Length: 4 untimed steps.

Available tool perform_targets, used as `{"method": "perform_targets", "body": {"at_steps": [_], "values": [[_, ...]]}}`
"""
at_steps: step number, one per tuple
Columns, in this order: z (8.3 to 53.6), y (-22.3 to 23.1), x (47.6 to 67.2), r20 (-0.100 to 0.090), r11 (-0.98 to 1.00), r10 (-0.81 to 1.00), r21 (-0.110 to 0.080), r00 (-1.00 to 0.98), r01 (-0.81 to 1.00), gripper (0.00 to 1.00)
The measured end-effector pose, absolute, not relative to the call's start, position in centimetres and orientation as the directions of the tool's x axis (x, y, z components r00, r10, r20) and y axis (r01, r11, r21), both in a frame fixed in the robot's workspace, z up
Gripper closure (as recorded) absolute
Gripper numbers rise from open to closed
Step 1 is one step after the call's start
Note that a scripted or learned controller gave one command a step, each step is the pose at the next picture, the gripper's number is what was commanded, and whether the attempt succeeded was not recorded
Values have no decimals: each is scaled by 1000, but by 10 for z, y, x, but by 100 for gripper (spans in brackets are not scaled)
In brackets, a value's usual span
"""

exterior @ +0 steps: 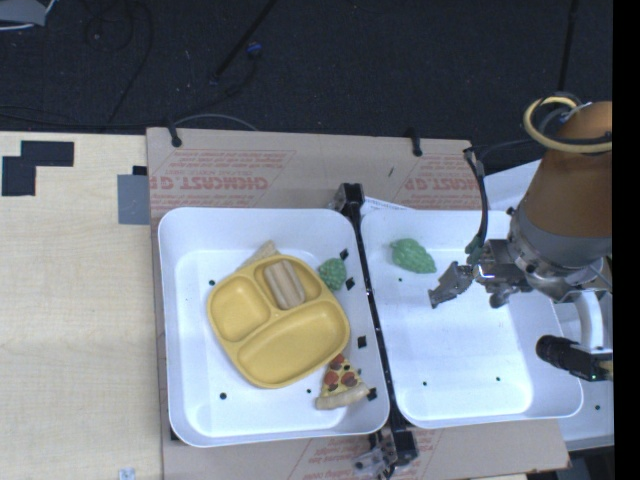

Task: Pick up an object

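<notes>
Left bin (pixel 190 268): a yellow divided plate (pixel 278 326) lies near its centre, turned at an angle. A tan hot-dog piece (pixel 285 282) rests in the plate's compartment at about 12 o'clock. A small green broccoli piece (pixel 333 271) sits just off the plate's rim at about 2 o'clock, close to the divider between the bins. A pizza slice (pixel 341 385) lies on the bin floor at about 5 o'clock from the plate, just beside its rim.

Right bin (pixel 470 408): a green leafy object (pixel 412 256) lies on the floor in the bin's 11 o'clock region, apart from the walls and touching nothing else.

The gripper (pixel 448 288) hangs over the right bin, at about 4 o'clock from the green leafy object and near it but not touching. Its dark tip points toward 9 o'clock. Whether it is spread or closed cannot be determined from this angle; nothing is seen held in it.

The arm (pixel 570 188) enters from 3 o'clock, with its orange band above the grey wrist.
</notes>
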State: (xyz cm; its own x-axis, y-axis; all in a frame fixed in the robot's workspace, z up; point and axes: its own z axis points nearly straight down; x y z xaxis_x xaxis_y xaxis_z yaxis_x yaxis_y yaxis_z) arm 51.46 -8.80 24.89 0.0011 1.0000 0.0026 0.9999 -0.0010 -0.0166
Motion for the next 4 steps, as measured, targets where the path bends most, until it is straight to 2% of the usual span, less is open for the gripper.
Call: {"method": "perform_targets", "body": {"at_steps": [1,3,4], "values": [[255,-88,517,1,1,1000,-5,-1,1000,0],[127,-87,516,2,0,1000,-10,0,1000,0],[85,-86,515,1,-1,1000,-5,1,1000,0]]}}
